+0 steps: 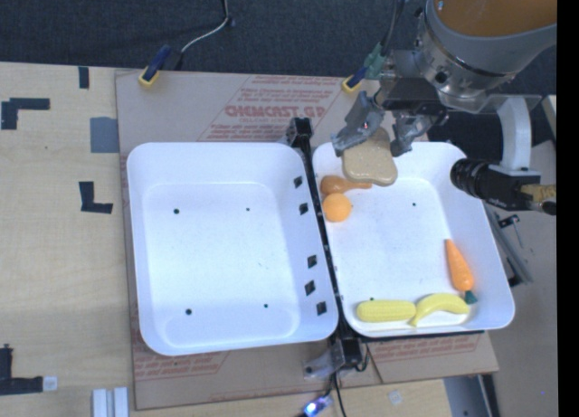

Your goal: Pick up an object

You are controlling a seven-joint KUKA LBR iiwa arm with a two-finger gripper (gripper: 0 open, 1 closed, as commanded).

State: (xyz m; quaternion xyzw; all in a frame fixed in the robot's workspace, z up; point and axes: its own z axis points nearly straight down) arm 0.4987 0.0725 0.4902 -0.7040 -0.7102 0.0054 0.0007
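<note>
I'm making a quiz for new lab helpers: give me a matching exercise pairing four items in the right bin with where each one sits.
Things:
1. carrot
2. orange ball
3. corn cob
4. tan bread slice

Places:
A. between the fingers of the gripper, at the far side of the right bin
B. near edge of that bin, beside the banana
C. along that bin's right side
D. close to the divider between the two bins

Pairs: 1-C, 2-D, 3-B, 4-A
</note>
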